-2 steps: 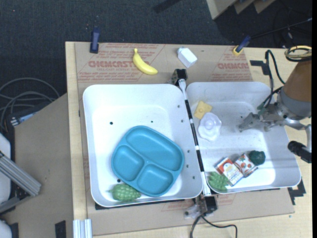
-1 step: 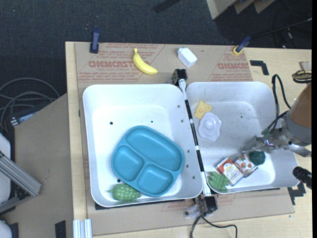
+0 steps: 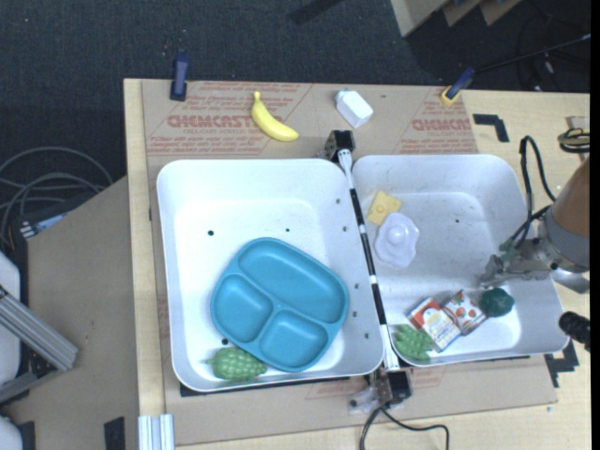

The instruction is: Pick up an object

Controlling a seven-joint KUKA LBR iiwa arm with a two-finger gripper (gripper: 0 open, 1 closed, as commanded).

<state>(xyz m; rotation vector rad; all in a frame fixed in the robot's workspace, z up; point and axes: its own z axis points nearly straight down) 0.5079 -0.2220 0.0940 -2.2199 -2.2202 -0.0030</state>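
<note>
Nearby, green ball (image 3: 496, 301) beside carton (image 3: 447, 319)

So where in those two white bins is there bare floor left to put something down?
Left bin: its far half, beyond the blue tray. Right bin: the far right stretch, past the yellow piece. Crowded: its near edge, around the red carton and gripper.

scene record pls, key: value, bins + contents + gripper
left bin: blue three-compartment plastic tray; green bumpy toy at the tray's near-left corner
right bin: yellow flat piece; clear plastic cup; red-and-white carton; green leafy toy; dark green round object
outside bins: yellow toy banana; white block, both on the bench behind
gripper: over right bin's right side, above the dark green round object
holding: nothing seen held
</note>
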